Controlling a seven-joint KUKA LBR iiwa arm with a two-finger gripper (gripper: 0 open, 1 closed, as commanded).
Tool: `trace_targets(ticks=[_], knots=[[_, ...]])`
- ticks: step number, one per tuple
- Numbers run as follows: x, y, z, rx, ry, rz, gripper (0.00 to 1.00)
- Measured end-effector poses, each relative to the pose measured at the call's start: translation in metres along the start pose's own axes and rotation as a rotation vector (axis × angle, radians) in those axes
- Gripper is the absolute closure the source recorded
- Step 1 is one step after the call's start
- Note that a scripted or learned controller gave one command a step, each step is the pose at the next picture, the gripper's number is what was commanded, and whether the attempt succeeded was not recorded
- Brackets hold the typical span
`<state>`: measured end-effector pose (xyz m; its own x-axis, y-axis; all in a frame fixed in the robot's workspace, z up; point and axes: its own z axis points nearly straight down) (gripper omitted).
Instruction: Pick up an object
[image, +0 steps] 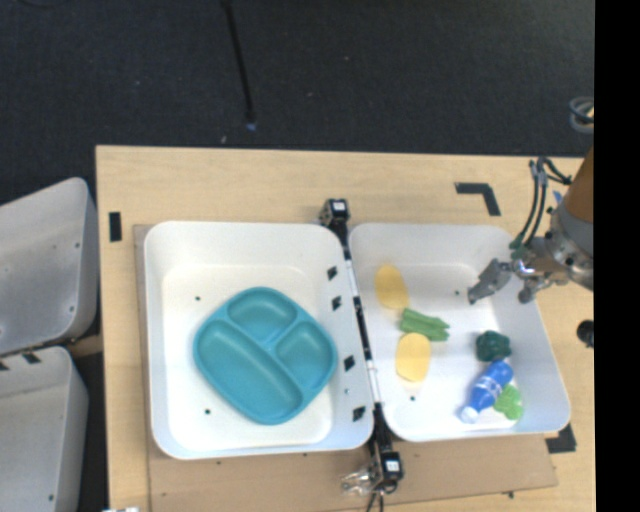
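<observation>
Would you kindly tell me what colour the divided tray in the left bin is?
The divided tray is teal blue, seen in the camera view.

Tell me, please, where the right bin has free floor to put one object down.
The right bin has bare floor along its far wall, behind the yellow piece. Its near right corner is crowded: dark green toy, blue bottle.
</observation>
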<state>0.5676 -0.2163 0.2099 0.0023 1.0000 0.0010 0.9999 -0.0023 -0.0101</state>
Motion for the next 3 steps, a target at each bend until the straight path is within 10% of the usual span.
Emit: trace_targets(ticks=[1, 3], knots=[[0.001, 0.002, -0.008, -0.011, -0.002, -0.004, 0.0], [0.003, -0.007, 0.103, -0.014, -0.004, -0.001, 0.0]])
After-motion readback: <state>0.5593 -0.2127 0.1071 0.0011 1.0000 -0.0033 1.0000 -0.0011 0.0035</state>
